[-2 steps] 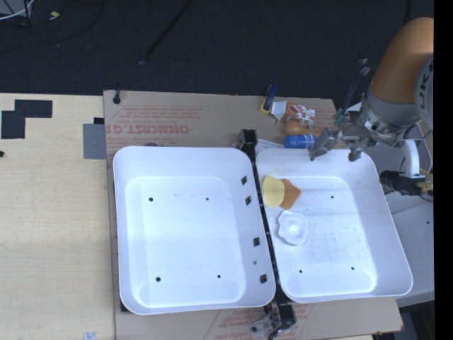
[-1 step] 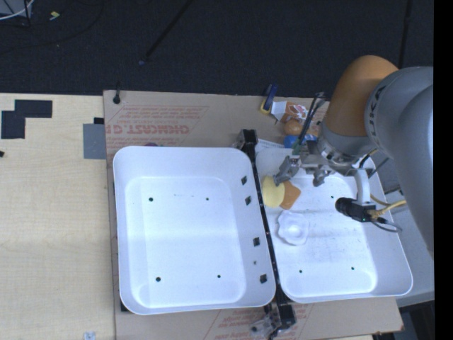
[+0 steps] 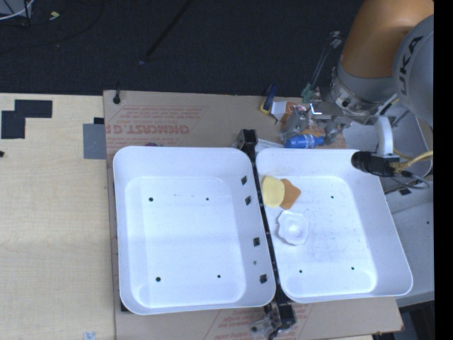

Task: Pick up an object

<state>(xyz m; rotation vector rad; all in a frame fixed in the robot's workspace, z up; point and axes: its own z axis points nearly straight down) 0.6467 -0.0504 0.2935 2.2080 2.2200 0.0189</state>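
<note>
Yellow-orange piece (image 3: 280,192) and white lump (image 3: 292,228) lie touching in right bin (image 3: 382,261), frame centre. Tool (image 3: 309,122) sits above bin's upper rim, upper right; a blue item is by its tip, held or not unclear.

Smooth white plastic bins (image 3: 134,190) — faintly glossy — on matt brown cardboard (image 3: 184,122) over pale wood-grain bench (image 3: 49,225).

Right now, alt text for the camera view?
The arm's gripper sits above the far edge of the right bin, which holds a yellow piece, an orange piece and a white object. The left bin sits alongside.
</note>
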